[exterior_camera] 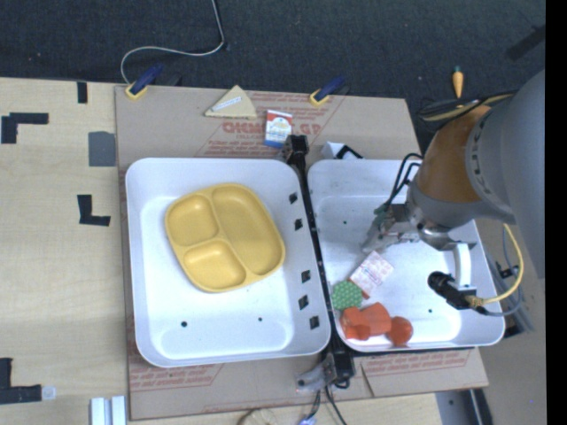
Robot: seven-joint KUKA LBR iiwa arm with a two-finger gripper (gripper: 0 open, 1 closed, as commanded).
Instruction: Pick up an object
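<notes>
The right bin (354, 189) holds a small white packet with pink print (374, 273), a green round piece (345, 294) and a red-orange lump (376, 322), all near its front left. My gripper (385, 235) hangs low over the middle of this bin, just behind and above the white packet. The grey wrist with its orange band (447, 162) comes in from the right and hides the bin's right side. Nothing can be seen held in the gripper.
A yellow three-part plate (224, 235) lies in the left bin (146, 264). Behind the bins, on the cardboard, stand a small red and white box (278, 128) and a tan wedge (232, 103). A black divider (306, 228) runs between the bins.
</notes>
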